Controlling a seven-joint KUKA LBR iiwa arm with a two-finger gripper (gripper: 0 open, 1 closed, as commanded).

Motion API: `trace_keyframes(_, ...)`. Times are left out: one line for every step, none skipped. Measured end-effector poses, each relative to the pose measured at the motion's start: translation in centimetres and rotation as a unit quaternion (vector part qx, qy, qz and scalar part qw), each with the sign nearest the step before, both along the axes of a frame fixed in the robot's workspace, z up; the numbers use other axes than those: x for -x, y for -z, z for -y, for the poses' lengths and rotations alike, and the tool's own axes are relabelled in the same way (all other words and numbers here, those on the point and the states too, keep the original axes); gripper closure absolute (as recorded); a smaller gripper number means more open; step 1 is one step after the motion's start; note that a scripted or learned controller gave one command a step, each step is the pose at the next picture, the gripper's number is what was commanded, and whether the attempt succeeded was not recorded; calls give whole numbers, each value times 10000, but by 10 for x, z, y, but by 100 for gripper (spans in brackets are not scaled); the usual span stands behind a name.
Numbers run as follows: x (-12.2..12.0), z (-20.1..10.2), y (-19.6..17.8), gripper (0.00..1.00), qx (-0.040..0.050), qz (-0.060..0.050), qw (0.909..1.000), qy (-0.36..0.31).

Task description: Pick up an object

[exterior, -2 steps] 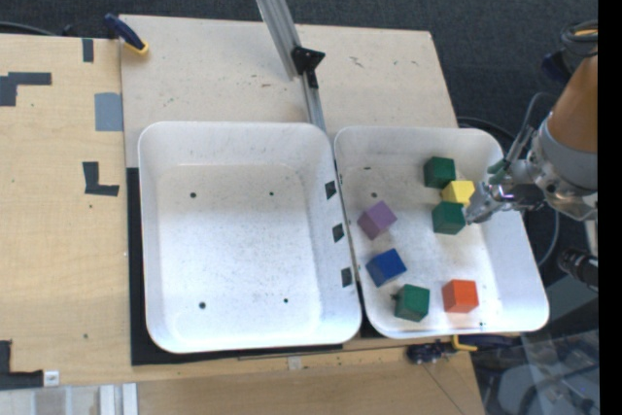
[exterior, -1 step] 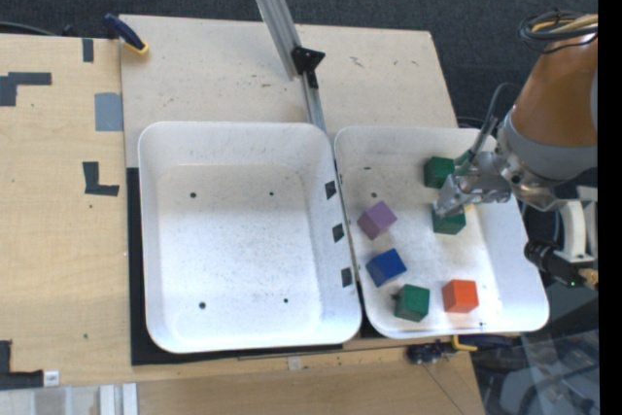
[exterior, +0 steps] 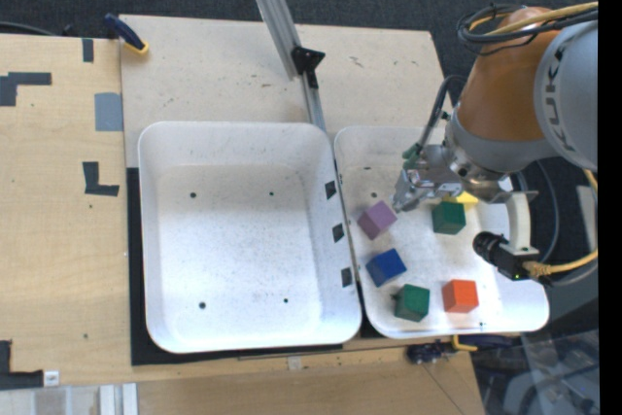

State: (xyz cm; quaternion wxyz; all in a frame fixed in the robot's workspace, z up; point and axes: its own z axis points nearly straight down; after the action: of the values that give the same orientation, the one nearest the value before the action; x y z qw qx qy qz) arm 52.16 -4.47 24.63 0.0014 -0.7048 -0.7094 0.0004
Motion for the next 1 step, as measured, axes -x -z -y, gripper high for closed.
trace_keyframes(-9,-49,12,100,4,-4,10000,4)
